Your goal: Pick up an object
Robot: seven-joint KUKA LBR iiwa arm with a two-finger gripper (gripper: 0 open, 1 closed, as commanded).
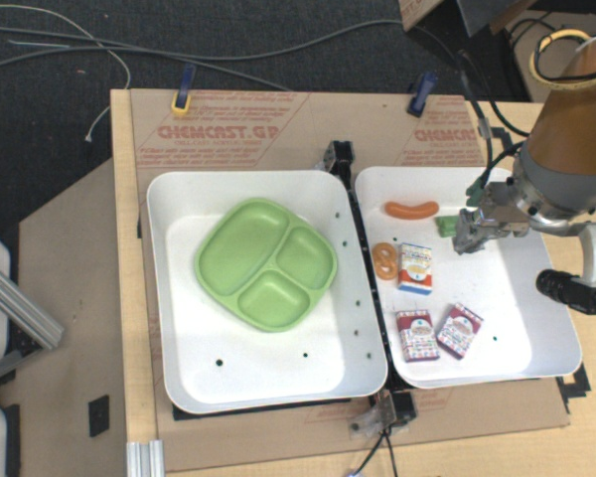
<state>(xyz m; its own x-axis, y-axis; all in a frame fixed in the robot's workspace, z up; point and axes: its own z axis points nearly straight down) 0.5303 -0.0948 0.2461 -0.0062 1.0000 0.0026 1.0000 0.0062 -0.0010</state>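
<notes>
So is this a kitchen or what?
Probably a robot test bench, not a kitchen: two white bins on cardboard, toy food like a hot dog, cables on the floor, and a robot claw.

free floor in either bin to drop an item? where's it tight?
Left bin: bare strip between the green divided plate and the near rim, plus the corners around the plate. Right bin: bare floor right of the two red packets, toward the near-right corner. Crowded: the right bin's left half, where sausage, pretzel, small carton and gripper cluster.
</notes>
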